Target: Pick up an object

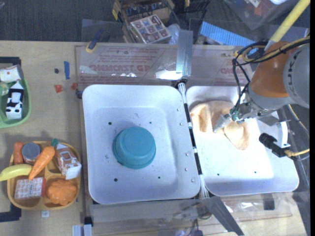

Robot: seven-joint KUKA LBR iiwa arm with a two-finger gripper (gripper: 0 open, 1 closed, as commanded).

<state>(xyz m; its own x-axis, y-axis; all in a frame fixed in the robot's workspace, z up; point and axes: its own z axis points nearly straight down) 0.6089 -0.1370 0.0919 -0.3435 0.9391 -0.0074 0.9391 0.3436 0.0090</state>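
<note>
Here the tool (224,124) sits low in the right bin (256,173), on a tan cloth (237,135) bunched by the back wall, seemingly positioned for a grasp; its grip cannot be told. A teal bowl (134,147) occupies the left bin (98,132).

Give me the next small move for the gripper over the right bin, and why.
Probably a short straight descent. The gripper sits over the tan cloth in the right bin, at the cloth's middle, and no cloth shows between its fingers. The blue bowl lies far off in the left bin.
</note>
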